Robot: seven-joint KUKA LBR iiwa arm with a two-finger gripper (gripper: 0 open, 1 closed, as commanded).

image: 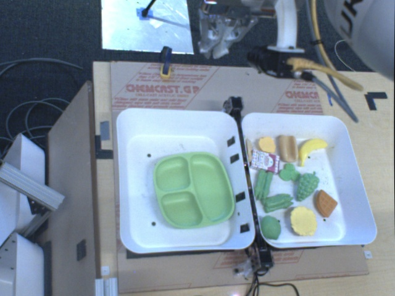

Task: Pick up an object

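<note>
The right bin (352,165) holds several toy foods: a yellow banana (311,148), a tan bread roll (286,147), a pink carton (265,161), green grapes (307,185), a green pod (277,201), an orange-brown wedge (325,203), a yellow round piece (303,220) and a green ball (270,227). My gripper (216,42) hangs high beyond the far edge of the bins, over the dark floor and well away from the toys. It is open, with nothing between its fingers.
A green divided plate (193,189) lies in the left bin (133,165). A black divider (241,165) runs between the bins. Yellow and grey cables (327,79) trail over the bench at the far right. A shiny sheet (145,14) lies on the floor behind.
</note>
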